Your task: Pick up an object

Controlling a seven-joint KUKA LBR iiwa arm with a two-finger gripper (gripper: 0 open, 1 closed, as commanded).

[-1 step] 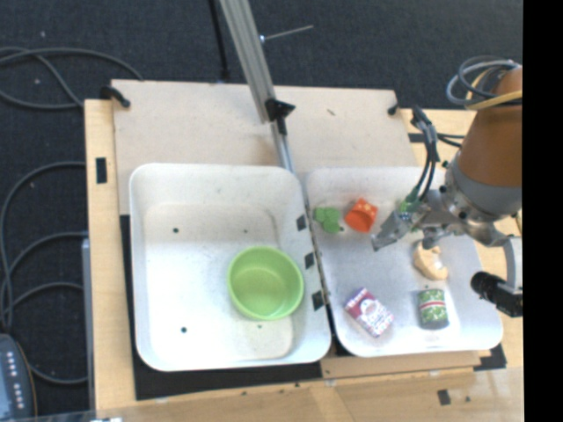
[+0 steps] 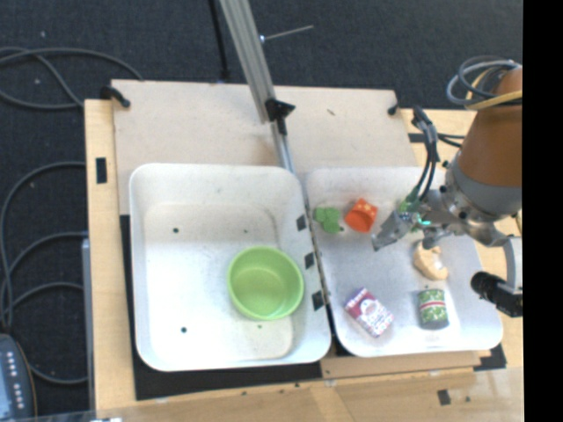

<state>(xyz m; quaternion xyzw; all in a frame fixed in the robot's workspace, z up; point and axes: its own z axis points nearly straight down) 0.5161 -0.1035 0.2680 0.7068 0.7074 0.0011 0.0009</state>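
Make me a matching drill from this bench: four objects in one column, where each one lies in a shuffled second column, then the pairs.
Things
1. round light-green plastic bowl
2. small orange block
3. pink-and-white wrapped packet
4. green-and-white can lying on its side

Places
A. right bin, near edge, on the side by the divider
B. left bin, near right corner
C. right bin, near edge, on the side by the arm
D. right bin, far part, beside a small green piece

Pairs: 1-B, 2-D, 3-A, 4-C
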